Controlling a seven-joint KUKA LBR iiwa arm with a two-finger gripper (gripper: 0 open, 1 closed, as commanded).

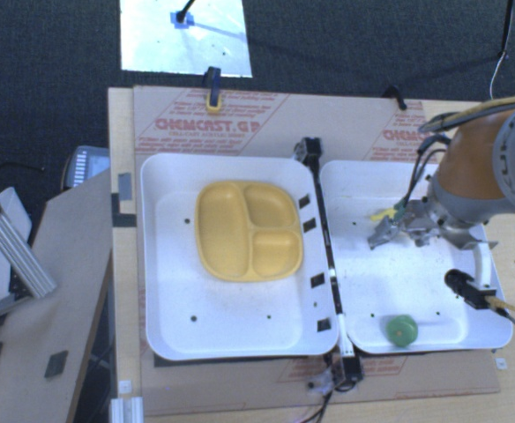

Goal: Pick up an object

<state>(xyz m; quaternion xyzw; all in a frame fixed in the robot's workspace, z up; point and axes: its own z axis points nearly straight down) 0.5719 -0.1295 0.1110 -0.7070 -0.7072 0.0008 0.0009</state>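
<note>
A small green round object lies near the front edge of the right bin. A small yellow piece shows in the middle of that bin, just above my gripper. The gripper hangs low over the bin's middle, pointing left, on the grey arm with its orange band. The yellow piece touches or sits right beside the gripper's tip; I cannot tell whether it is held. The green object lies well apart from the gripper, toward the front.
The left bin holds a yellow divided plate. A black divider with clips runs between the bins. A black fitting with cables sits at the right bin's right side.
</note>
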